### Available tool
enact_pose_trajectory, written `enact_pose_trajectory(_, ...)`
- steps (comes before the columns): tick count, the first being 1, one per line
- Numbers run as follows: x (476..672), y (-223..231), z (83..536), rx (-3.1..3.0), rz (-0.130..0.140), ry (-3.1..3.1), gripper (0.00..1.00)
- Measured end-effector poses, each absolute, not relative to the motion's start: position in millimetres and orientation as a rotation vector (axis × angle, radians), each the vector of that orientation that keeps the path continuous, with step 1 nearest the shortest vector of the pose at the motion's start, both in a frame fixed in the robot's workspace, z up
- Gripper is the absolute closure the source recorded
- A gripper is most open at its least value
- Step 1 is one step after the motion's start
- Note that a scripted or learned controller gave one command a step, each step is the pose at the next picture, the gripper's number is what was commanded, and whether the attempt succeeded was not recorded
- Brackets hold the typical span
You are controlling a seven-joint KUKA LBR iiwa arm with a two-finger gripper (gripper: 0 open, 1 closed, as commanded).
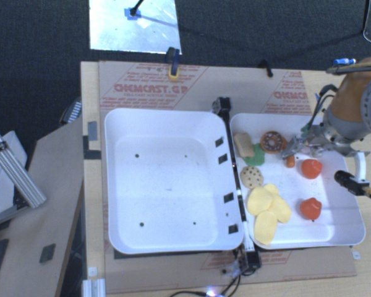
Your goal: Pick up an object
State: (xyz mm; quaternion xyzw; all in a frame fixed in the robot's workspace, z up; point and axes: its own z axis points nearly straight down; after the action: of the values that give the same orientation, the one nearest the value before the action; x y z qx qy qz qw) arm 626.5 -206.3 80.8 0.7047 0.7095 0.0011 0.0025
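Reaching in from the right, the arm (352,107) puts its gripper (295,148) low over the right bin (346,228), beside a small orange piece (289,161) and a brown donut (273,142); grip state can't be told. Two red tomatoes (311,168), a cookie (251,177), yellow chips (267,209), a tan block (243,145) and a green piece (256,157) also lie there.

robotics lab, two white bins (167,119) on a cardboard-lined bench (148,85), aluminium framing (12,172), loose cables (222,42)
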Motion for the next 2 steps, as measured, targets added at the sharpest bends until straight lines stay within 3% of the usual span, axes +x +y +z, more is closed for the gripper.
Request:
enact_pose_trajectory(1, 573.7, -207, 91, 2.222, -0.002, 2.223, 0.00)
enact_pose_trajectory(2, 644.4, -186, 89, 2.235, -0.027, 2.239, 0.00)
